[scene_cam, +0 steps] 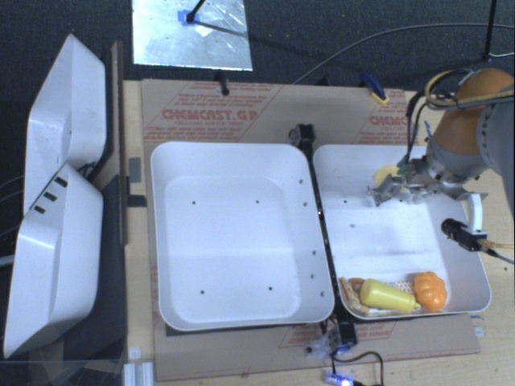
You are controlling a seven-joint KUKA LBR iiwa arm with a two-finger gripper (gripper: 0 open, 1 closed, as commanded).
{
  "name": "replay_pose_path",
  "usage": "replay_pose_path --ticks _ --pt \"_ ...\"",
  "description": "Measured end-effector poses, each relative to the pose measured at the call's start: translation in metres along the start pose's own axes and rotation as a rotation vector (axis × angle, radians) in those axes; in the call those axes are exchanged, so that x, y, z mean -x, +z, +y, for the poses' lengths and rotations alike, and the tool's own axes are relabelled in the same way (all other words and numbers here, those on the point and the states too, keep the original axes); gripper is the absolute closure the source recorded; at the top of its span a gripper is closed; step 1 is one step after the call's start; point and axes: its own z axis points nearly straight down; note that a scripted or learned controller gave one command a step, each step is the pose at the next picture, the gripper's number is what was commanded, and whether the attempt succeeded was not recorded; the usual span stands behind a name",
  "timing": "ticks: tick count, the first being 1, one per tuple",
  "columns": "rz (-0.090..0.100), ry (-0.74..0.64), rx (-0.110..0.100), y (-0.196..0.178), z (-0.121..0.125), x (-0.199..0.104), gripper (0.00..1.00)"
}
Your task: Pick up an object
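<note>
Yellow object (386,173) sits by the hand (385,190) in the right bin (362,240).

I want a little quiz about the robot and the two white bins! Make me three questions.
1. True or false: the orange ball lies in the left bin.
2. Multiple choice: what touches the ball? A) a yellow bottle B) a blue cup C) a spoon
3. Fill in: the tool is over the far part of the ____ bin.

Key: 1. False, it lies in the right bin's near corner. 2. A. 3. right.
</note>
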Motion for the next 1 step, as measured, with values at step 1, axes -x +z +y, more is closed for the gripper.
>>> replay_pose_path --ticks 1 --pt "-0.001 0.0 0.004 0.007 0.0004 -0.0002 0.0"
